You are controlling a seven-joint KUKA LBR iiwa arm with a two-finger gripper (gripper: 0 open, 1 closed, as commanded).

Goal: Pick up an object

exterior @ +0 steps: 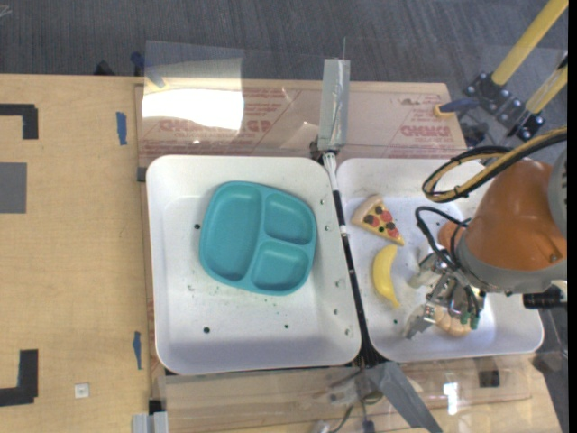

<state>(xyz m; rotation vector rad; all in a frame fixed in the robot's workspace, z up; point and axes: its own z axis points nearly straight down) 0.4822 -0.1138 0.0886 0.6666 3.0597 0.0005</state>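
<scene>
Camera view has the banana (386, 276) lying in the right bin (514, 336), just right of the divider (345, 251) between the two bins. I judge it to be a toy: light, stiff, smooth-skinned and likely a little slippery, not fragile. Its long axis runs nearly from twelve to six o'clock, with a slight bow; the thinner tip points to about five o'clock and the blunter end to twelve. The best hold, as I judge it, is across the thick middle, fingers closing along the three-to-nine line, since the tapered ends would squirt out. At about eleven o'clock from the banana, close but apart, lies a pizza slice (380, 218), a flat wedge with its point toward four o'clock; it looks thin and hard to get fingers under. At about four o'clock from the banana sits a small tan lump (453, 323), partly hidden, which I cannot identify. The gripper (433, 309) hangs low just right of the banana, at its three to four o'clock, over that lump; whether its fingers are spread or pressed together I cannot tell, and nothing shows between them. The left bin (171, 332) holds a teal tray (258, 237) with three compartments, well apart from the banana.
</scene>
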